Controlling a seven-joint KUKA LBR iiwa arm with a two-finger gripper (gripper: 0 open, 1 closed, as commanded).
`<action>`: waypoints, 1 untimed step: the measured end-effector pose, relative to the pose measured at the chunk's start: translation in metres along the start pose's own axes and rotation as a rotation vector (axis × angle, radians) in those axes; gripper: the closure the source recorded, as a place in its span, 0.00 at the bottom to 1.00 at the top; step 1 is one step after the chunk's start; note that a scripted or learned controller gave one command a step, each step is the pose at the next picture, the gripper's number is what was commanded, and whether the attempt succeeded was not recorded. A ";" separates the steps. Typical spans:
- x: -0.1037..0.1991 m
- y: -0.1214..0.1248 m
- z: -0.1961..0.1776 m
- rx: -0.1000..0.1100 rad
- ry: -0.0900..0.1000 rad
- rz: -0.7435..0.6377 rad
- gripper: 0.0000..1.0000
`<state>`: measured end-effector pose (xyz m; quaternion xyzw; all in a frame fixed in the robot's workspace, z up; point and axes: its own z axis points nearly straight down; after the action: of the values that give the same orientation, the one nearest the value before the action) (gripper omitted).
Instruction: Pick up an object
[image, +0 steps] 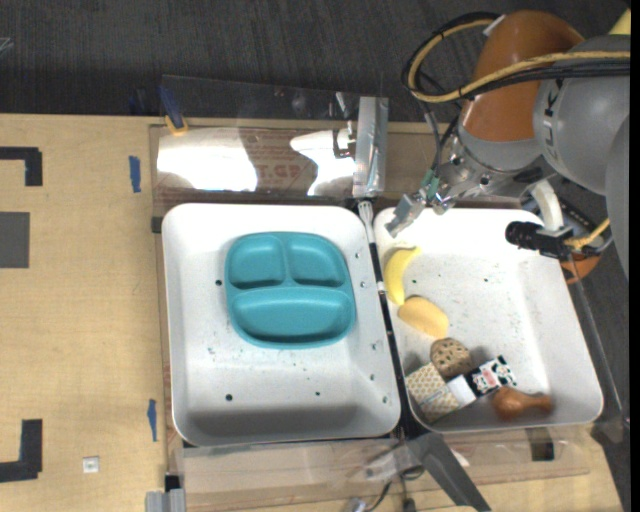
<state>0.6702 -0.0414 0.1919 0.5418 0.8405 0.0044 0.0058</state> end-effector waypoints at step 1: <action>0.033 -0.077 0.005 0.012 0.006 -0.127 0.00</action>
<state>0.5868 -0.0426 0.1854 0.4874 0.8732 0.0006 0.0005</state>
